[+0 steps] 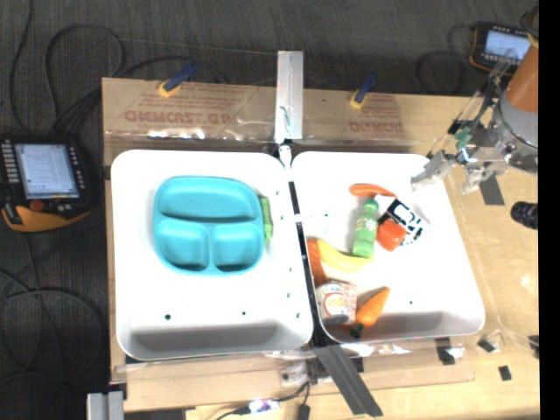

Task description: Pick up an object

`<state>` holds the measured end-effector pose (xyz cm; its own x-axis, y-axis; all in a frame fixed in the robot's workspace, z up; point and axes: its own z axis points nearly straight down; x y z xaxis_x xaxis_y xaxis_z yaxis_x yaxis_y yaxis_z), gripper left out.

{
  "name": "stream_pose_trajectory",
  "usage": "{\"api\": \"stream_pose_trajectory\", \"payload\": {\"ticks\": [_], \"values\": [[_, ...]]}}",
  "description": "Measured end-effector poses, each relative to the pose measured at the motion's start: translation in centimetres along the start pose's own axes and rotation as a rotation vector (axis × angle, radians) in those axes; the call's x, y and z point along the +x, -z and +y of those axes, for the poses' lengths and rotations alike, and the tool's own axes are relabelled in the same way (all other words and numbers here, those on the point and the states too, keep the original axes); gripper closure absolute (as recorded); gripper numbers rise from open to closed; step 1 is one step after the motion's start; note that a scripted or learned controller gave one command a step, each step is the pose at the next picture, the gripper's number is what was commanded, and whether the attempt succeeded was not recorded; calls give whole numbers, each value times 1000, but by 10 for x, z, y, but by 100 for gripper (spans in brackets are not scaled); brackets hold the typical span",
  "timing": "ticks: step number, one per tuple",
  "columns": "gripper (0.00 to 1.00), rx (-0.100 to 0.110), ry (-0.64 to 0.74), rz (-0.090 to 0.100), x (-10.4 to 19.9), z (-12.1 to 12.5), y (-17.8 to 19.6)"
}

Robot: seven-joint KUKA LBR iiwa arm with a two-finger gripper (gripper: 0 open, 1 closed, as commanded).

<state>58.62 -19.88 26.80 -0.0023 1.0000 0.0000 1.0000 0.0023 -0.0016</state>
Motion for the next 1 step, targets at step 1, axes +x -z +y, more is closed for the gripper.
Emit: {"api": "stream_pose_trajectory", "payload": {"ticks": [1], "values": [[0, 0, -87, 0, -3, -12, -164]]}}
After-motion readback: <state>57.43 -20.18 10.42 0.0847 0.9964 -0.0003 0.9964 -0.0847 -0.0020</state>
